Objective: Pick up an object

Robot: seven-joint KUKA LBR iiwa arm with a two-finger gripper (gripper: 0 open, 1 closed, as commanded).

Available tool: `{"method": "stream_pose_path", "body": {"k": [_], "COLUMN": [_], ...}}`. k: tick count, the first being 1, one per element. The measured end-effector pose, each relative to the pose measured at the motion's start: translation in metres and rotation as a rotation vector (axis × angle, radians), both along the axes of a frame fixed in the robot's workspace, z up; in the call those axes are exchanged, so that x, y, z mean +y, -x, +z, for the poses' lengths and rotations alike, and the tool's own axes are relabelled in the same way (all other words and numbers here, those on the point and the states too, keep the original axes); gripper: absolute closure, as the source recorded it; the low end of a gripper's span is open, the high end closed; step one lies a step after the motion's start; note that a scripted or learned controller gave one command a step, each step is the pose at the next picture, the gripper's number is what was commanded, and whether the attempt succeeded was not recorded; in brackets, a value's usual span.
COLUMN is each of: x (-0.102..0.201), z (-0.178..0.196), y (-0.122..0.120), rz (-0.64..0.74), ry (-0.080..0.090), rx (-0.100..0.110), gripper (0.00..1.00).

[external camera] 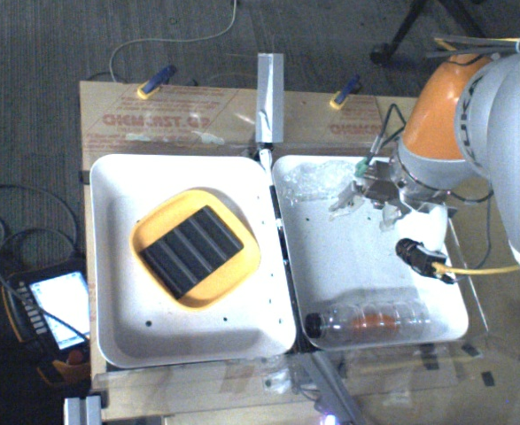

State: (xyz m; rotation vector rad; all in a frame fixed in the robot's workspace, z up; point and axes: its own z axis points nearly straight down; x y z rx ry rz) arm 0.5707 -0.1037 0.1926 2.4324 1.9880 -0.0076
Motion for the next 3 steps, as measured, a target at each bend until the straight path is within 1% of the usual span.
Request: {"method": "stream_pose_path", "body": {"k": [1,2,3], "x": [-0.048,-0.036,0.001], "z": [0.006,0.104,0.006], "y": [0.053,0.083,0.087], "rz": [0.225,0.268,0.238], "ry": [-0.002,-0.002,-0.005], "rx": [-0.001,-0.003,0.0], "gripper": [0.0,0.0,0.0]}}
